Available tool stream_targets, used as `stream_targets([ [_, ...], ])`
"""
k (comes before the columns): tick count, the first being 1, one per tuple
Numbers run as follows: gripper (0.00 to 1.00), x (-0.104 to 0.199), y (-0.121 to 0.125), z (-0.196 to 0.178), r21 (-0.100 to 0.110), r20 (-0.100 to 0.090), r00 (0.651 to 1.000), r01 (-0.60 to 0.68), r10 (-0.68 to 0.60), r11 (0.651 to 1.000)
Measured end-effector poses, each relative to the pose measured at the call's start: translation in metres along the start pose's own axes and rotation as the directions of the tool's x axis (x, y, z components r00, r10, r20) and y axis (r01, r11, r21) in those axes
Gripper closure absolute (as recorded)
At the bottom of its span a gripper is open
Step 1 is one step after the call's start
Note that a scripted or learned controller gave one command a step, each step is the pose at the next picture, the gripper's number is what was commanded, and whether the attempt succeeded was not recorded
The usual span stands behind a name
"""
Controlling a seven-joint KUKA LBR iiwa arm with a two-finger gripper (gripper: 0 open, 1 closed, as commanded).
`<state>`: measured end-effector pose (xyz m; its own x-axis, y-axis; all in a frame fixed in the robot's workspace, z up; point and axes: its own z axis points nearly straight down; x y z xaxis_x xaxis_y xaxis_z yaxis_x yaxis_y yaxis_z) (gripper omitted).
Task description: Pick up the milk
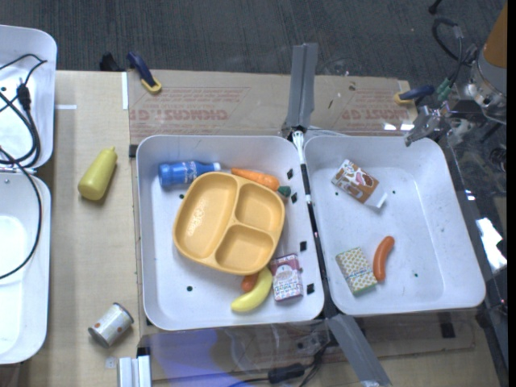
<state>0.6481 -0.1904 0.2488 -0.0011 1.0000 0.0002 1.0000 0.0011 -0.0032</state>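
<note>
A small red-and-white milk carton point(286, 278) lies near the front right corner of the left bin point(149, 240), beside a banana point(251, 293). In the right bin point(451, 240) a brown-and-white carton point(357, 182) lies on its side toward the back left. The gripper point(423, 126) hangs over the back right corner of the right bin, far from both cartons and with nothing visible in it. The arm reaches in from the upper right.
The left bin also holds a yellow divided plate point(230, 222), a blue bottle point(186, 172) and a carrot point(255, 177). A cracker box point(355, 269) and a sausage point(383, 257) lie in the right bin. A mustard bottle point(97, 174) and a can point(110, 324) rest on the bench at left.
</note>
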Motion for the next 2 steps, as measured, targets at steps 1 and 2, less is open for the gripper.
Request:
stream_targets([
  [1, 0.00, 0.024, 0.011, 0.105, 0.000, 0.001, 0.989, 0.147, -0.147, 0.989],
  [2, 0.00, 0.062, 0.004, 0.138, -0.020, -0.001, 0.965, -0.261, 0.261, 0.965],
])
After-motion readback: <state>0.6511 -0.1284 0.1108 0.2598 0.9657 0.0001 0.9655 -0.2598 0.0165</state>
